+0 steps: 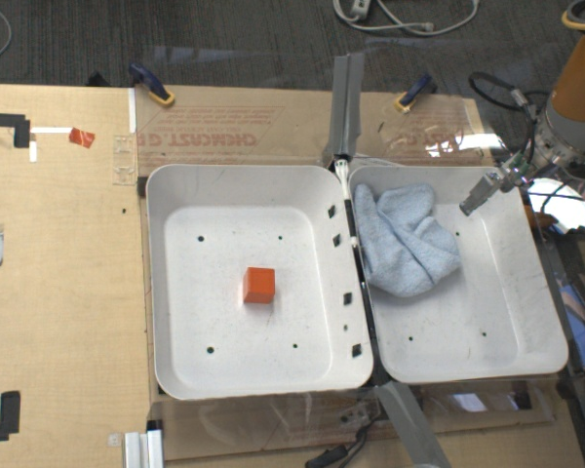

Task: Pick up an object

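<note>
Towel [405, 239], light blue and crumpled, heaped in the upper left part of the right bin [526, 300], against the divider between the bins. Hand [478, 200] at the upper right of the frame, poised over the right bin's upper edge, just right of the towel and apart from it; fingers too small and blurred to tell whether spread or closed, nothing seen between them. Orange band on the arm at the far right edge. Further left, small orange block [259, 286] near the middle of the left bin [175, 339]. Tan surface [49, 291] filling the left side.
</note>
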Robot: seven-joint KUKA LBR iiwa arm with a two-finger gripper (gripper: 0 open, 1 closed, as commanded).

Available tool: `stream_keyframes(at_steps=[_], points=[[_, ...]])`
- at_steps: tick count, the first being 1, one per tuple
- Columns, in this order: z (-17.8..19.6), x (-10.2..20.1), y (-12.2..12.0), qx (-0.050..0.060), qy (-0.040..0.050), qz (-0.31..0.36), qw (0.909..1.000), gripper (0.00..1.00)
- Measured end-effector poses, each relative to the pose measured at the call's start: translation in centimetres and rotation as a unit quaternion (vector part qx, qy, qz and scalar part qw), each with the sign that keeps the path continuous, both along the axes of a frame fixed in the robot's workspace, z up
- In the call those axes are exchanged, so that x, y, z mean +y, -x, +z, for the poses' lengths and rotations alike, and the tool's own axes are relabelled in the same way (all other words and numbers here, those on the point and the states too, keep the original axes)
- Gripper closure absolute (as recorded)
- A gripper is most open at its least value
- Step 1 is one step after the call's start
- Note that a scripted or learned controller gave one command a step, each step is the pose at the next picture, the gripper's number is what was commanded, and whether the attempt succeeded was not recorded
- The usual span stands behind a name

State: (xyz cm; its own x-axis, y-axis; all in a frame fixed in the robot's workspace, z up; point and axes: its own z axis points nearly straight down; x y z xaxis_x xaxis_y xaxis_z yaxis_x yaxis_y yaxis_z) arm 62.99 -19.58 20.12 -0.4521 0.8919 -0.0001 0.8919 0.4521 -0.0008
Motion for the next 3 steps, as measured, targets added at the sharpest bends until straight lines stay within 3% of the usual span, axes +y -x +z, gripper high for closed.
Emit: stream_keyframes(at_steps=[1,2,3], points=[[-10.9,1.4,4.6,-0.001,-0.0002,0.162,0.9869,0.0],[-9.9,1.3,4.5,-0.003,0.0004,0.16,0.9872,1.0],[0.3,0.6,3.3,-0.003,0.001,0.337,0.9414,1.0]])
